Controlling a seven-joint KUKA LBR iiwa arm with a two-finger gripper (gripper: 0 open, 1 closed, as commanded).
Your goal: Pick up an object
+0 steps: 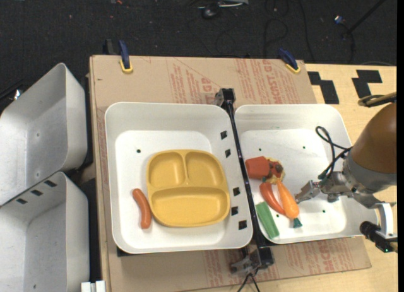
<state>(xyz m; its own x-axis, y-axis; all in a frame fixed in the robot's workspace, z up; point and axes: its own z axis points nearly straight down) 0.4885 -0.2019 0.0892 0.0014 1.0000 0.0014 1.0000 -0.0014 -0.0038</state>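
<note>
In the right bin lie a red-orange pepper-like toy, a red chili, an orange carrot and a green piece, bunched at the bin's left side. My gripper reaches in from the right, low over the bin floor, just right of the carrot. Nothing shows between its fingers. In the left bin sit a yellow divided plate and an orange sausage to its left.
A black divider runs between the two bins. The arm's orange band hangs over the right bin's right rim. A black cable loops above the gripper. White containers stand at the far left.
</note>
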